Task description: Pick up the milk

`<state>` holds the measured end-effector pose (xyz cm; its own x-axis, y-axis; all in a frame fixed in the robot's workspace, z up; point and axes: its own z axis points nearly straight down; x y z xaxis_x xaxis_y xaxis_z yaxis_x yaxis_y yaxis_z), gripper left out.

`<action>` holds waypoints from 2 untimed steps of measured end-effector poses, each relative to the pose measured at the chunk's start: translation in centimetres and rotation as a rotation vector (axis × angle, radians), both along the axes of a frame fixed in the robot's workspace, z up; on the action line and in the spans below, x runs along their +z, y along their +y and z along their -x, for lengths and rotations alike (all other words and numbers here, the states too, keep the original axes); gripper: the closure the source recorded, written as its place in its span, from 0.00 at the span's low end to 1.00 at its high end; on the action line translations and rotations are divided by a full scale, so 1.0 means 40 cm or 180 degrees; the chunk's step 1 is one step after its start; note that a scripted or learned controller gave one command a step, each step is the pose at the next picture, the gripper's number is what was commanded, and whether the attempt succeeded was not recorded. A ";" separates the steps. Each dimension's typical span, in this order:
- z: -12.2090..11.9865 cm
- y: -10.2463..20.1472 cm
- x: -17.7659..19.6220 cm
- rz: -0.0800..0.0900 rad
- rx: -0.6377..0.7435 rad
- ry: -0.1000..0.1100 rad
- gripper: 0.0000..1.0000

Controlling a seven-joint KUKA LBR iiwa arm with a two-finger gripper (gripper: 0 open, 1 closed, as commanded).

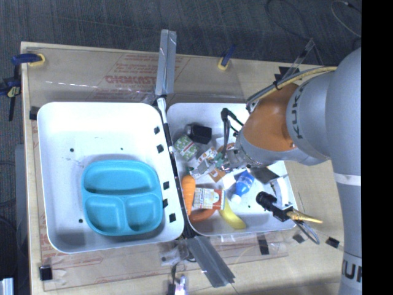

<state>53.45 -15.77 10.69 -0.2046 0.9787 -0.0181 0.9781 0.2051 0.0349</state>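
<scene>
Camera view: my claw [228,160] hangs over the right bin [279,223]; its state I cannot tell. Next, I judge, comes dropping onto the milk [206,198].

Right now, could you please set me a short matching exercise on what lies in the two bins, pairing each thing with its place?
Things:
1. blue divided tray
2. banana
3. carrot
4. small black block

Places:
A. far end of the right bin, near its back wall
B. near edge of the right bin, right of the red-and-white carton
C. left bin
D. right bin, along its left wall by the divider

Pairs: 1-C, 2-B, 3-D, 4-A
</scene>
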 end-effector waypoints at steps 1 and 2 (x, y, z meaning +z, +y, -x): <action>-0.008 -0.009 0.034 0.0025 0.0005 -0.0027 1.00; -0.008 -0.007 0.033 0.0023 0.0009 -0.0024 0.00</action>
